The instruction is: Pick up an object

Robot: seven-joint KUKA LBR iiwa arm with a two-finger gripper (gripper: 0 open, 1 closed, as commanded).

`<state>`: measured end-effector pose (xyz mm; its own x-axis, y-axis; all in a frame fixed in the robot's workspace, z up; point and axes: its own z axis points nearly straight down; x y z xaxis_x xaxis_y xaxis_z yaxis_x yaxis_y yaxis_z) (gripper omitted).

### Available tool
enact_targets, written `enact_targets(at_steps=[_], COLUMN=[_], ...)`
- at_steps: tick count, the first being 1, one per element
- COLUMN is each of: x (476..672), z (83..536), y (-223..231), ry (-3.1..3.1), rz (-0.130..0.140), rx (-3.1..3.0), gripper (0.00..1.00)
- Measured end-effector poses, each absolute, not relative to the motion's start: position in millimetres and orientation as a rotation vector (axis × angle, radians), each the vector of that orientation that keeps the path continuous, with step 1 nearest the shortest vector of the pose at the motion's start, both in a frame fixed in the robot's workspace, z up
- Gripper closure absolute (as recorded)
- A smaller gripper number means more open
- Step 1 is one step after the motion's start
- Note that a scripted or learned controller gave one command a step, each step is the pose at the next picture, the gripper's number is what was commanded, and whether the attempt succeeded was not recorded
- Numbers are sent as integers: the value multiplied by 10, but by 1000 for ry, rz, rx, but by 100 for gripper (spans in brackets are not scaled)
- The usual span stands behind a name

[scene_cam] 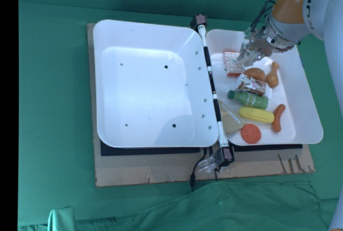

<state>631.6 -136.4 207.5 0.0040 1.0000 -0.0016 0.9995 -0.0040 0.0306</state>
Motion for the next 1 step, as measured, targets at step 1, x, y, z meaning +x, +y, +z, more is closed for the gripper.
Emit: enact_targets(at_steps=[1], x=[6257], z=[2700], y=[-1427], ry=[2210], rz=[9], rx=[2217], gripper=[100])
